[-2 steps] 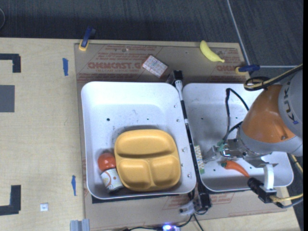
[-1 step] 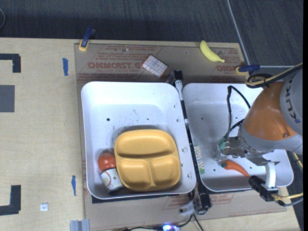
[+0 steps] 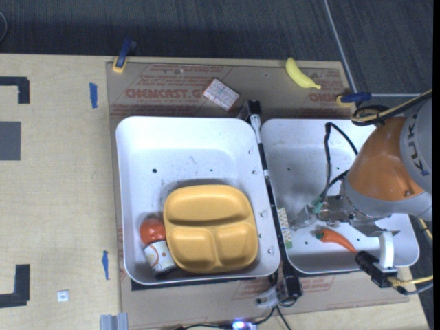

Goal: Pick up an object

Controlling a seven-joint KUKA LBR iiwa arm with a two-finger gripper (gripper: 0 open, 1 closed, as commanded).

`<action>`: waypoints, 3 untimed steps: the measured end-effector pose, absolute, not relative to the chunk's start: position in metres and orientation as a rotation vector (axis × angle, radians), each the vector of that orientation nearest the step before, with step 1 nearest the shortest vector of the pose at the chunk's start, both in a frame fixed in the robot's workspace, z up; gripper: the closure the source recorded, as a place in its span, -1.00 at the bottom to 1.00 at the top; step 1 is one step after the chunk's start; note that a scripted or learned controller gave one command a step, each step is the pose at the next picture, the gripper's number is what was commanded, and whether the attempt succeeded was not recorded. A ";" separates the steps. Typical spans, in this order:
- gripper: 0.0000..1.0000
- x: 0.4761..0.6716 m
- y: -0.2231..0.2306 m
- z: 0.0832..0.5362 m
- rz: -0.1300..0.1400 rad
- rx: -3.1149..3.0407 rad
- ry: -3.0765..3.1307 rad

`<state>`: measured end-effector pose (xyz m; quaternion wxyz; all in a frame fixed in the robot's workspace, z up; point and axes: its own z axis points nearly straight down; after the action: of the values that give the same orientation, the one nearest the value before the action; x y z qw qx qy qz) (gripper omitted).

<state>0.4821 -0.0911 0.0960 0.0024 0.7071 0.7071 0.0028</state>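
Note:
In the right bin point(image 3: 295, 150) lies a small orange carrot-shaped toy point(image 3: 335, 238), near the front wall. My gripper point(image 3: 313, 215) hangs low over that bin, just left of and above the carrot, at the end of the orange-banded wrist point(image 3: 385, 170). Nothing can be seen held in it. The left bin point(image 3: 137, 157) holds a big yellow divided tray point(image 3: 210, 225). A small can with an orange top point(image 3: 157, 246) leans against the tray's left side in the front left corner.
A yellow banana point(image 3: 301, 74) and a small patterned box point(image 3: 221, 93) lie on the cardboard behind the bins. A printed strip point(image 3: 283, 227) rests by the right bin's left wall. Blue clamps point(image 3: 124, 52) hold the cardboard. Cables run along the front edge.

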 end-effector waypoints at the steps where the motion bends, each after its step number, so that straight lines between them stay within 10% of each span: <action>1: -1.00 0.480 -0.093 0.086 0.004 2.221 2.221; 2: 1.00 0.482 -0.093 0.096 0.008 2.218 2.218; 3: -1.00 0.482 -0.093 0.096 0.007 2.218 2.218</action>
<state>0.4817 -0.0925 0.0962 0.0023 0.7071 0.7071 0.0024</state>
